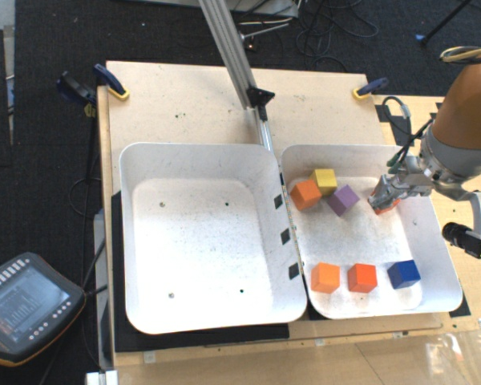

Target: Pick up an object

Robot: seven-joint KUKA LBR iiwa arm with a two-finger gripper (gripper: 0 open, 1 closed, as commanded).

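Nearest the lens, along the lower frame, two white bins sit side by side: the left bin (196,239) and the right bin (433,291) holding the blocks. From the gripper (382,201), right of centre in the frame, the purple block (344,200) lies just to the left and looks the likeliest pick. Something red shows at the fingertips; whether it is gripped, I cannot tell. Count: three orange blocks (305,193) (325,277) (362,278), one yellow block (325,180), one blue block (403,274).
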